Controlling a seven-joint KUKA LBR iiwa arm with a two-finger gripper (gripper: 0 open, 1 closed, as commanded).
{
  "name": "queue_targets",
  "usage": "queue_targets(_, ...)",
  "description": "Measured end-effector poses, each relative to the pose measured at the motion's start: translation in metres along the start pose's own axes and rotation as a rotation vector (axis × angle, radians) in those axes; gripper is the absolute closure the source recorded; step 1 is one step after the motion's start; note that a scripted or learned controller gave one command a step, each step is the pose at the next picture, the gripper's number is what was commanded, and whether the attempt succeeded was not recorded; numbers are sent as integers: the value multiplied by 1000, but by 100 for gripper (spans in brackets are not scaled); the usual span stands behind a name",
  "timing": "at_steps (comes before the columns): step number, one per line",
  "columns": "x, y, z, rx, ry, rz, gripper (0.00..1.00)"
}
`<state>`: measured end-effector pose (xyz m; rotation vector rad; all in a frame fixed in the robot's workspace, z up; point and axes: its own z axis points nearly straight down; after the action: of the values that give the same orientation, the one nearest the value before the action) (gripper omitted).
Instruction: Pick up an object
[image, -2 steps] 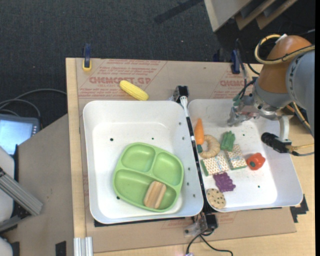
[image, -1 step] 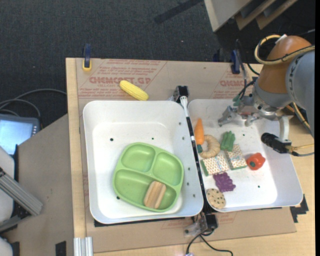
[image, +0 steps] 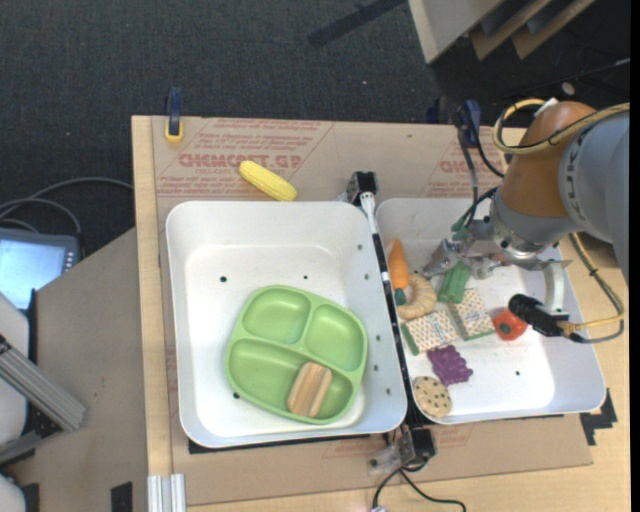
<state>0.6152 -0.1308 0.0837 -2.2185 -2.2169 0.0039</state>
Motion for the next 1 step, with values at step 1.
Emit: queue_targets(1,-1,2,-12,-7,-2,1,100)
